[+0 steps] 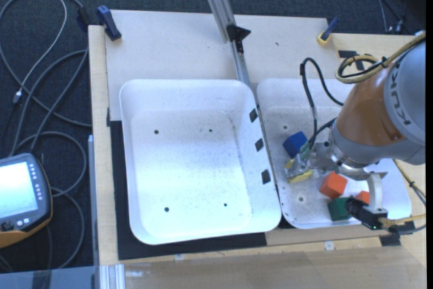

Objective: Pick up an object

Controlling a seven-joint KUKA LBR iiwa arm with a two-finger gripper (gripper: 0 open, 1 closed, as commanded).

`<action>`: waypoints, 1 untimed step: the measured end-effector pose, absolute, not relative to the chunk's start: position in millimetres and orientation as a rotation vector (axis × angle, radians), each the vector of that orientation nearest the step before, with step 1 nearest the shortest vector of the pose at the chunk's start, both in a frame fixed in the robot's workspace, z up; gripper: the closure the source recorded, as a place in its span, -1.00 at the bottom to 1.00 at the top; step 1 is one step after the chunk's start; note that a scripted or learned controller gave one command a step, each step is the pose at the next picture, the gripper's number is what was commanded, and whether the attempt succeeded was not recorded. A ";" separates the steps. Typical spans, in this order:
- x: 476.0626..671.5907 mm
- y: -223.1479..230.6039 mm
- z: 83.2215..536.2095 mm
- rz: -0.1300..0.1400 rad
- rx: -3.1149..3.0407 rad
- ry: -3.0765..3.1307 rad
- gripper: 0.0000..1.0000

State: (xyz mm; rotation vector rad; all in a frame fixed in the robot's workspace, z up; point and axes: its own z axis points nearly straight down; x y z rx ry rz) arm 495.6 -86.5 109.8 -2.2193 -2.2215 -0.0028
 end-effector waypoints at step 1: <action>496.7 -36.9 203.8 -0.011 -2.217 -2.232 1.00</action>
